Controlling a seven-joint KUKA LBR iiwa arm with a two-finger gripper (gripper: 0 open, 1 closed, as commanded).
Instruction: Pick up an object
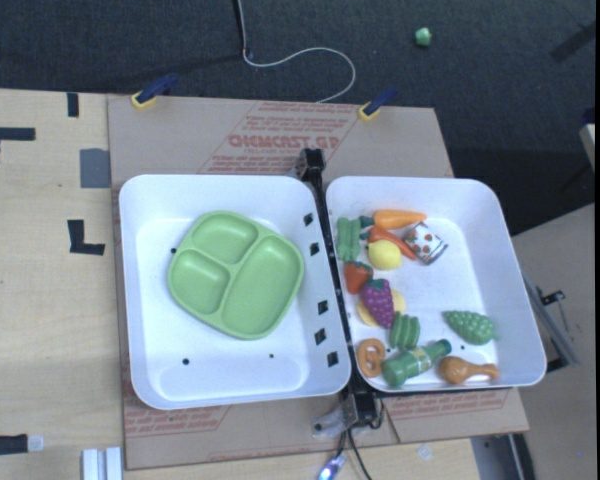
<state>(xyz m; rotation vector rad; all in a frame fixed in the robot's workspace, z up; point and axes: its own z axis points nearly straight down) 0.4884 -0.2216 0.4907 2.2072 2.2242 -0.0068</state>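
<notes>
The right bin (500, 230) holds several toy foods along its left and front sides: an orange carrot (398, 218), a yellow lemon (384, 256), purple grapes (378, 301), a green bottle (414, 361), a brown pretzel (371, 354), a drumstick (467, 371), a bumpy green piece (469, 326) and a small red-and-white carton (424, 242). The left bin (145, 218) holds a green divided plate (236, 274).
Both bins sit on a cardboard sheet (270, 138) held by yellow and blue clamps (155, 90). A white cable (298, 60) loops across the dark floor behind. A small green ball (423, 36) lies on the floor at the back right.
</notes>
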